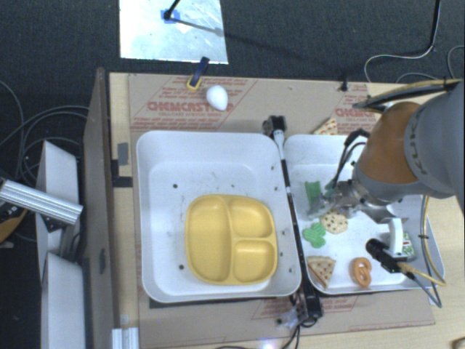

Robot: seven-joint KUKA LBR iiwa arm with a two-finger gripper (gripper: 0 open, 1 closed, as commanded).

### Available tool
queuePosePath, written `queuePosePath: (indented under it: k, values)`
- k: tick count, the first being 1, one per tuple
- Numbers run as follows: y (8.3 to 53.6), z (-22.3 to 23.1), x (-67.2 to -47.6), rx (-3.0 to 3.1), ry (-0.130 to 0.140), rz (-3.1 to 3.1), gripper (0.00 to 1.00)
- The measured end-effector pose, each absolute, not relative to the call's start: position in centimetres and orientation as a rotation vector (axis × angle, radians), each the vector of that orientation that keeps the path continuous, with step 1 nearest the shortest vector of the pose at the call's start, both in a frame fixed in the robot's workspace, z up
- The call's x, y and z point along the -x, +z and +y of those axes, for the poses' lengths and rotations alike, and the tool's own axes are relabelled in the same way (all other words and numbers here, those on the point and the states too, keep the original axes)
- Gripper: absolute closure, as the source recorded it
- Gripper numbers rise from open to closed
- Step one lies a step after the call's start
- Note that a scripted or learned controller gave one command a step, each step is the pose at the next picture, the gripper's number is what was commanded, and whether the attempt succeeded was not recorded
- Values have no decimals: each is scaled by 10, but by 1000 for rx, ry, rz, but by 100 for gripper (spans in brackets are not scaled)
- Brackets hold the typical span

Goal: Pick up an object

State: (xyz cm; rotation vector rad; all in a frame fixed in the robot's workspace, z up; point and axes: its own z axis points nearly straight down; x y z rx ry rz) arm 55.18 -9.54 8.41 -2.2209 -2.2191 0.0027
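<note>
Cookie lies in the right bin, just under the end effector, probably because the arm aims at it. Whether it grips anything, I cannot tell. Yellow tray fills the left bin.

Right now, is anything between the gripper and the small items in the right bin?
Nothing visible. The gripper is already down in the right bin, among the round cookie and the green pieces, with no barrier between.
</note>
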Motion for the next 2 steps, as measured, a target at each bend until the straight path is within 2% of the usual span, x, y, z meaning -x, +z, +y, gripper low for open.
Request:
queuePosePath:
  k: [1,2]
  values:
    - [95,-94,-555,2222,-5,-2225,100]
    - [95,-94,-554,2221,-5,-2225,0]
